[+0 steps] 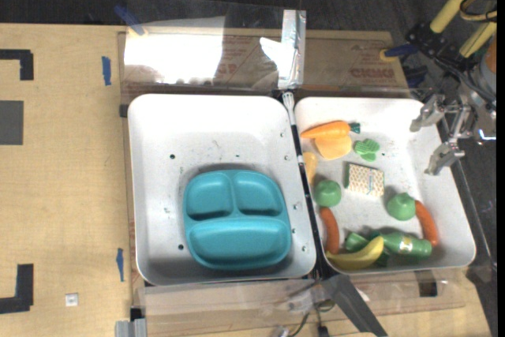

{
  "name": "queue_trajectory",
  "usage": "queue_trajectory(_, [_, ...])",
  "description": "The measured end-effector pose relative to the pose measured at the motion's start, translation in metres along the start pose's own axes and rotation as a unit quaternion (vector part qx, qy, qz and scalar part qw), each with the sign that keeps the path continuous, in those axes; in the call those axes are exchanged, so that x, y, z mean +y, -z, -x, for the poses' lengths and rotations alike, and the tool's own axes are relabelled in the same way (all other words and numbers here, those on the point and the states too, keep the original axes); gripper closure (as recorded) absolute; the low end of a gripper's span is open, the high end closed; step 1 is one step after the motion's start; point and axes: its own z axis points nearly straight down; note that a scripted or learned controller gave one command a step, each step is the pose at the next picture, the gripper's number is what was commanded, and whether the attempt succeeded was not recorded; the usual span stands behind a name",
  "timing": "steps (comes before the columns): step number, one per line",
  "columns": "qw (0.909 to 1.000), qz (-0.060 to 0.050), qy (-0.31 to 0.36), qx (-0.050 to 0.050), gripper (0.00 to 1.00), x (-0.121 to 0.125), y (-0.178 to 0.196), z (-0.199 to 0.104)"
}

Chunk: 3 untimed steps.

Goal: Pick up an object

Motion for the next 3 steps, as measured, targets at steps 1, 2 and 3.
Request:
queue_trajectory(1, [0.9999, -0.001, 0.012, -0.002, 0.0, -0.009, -0.091, -0.1])
queue_trajectory(2, [0.9918, -0.007, 0.127, -0.018, 0.0, -0.007, -0.116, -0.096])
queue_trajectory(3, [0.996, -0.002, 0.089, -0.004, 0.0, 0.005, -0.123, -0.08])
